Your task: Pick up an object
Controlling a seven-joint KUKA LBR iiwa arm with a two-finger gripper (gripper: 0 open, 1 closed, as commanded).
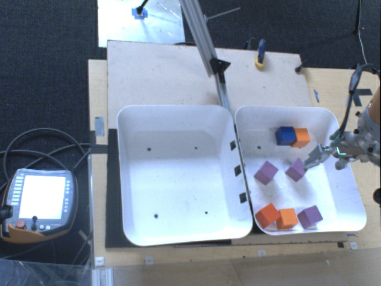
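Dark carpet surrounds a pale wooden bench (178, 70) that carries two shallow white bins side by side. On the camera's left, the left bin (137, 159) shows a bare white floor with a few small dark dots. A teach pendant (38, 204) with a lit screen lies on the floor left of the bench, its cable looping above it. A slanted metal pole (199, 28) crosses the top of the bench, and a yellow clamp (260, 61) sits at the bench's far edge.

The right bin (348, 207) holds the blocks. A blue block (286, 136) and an orange block (301, 137) touch each other near the far wall. Two purple blocks lie mid-bin: one purple block (266, 173) toward the divider and another purple cube (295, 170) to its right. Along the near wall sit an orange-red block (268, 214), an orange cube (287, 218) just beside it, and a third purple piece (310, 217).

The gripper (312, 160) reaches in from the right, its tip just beside the purple cube's upper right corner. At this size the fingers appear slightly apart, with no block between them, though that is hard to confirm.
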